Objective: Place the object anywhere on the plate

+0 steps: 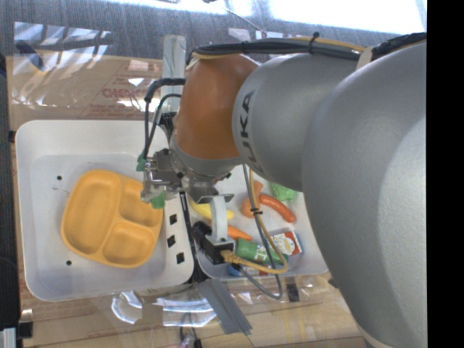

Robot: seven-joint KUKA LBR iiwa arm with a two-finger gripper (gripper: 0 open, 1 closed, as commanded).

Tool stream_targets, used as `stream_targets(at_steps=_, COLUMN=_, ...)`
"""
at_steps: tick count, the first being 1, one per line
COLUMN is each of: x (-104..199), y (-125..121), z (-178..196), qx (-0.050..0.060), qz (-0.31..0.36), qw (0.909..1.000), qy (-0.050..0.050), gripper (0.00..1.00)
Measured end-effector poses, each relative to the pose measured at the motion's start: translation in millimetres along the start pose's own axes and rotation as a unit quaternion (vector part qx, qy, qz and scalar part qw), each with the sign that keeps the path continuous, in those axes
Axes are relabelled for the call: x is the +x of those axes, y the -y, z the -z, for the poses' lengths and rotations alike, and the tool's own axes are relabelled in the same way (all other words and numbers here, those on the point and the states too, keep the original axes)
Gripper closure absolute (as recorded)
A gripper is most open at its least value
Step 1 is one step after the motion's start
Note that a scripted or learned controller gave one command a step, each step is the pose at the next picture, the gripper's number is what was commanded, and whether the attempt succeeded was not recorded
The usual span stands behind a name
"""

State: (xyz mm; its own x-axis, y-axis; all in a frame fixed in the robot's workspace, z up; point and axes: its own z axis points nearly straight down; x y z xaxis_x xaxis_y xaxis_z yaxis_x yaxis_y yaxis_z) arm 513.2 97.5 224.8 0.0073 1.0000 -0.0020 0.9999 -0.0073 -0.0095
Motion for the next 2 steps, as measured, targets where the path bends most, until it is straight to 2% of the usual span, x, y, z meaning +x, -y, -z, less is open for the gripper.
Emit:
stream_targets(at_steps=1, x=70.0, y=-90.6, z=15.2, qx=-0.001, qz=0.076, qw=0.9971, qy=0.001, gripper=1.0)
stream_targets(at_steps=2, x=111.5, y=-71.1, z=9.2, qx=0.0, qz=0.08, qw=0.9968, qy=0.001, gripper=1.0)
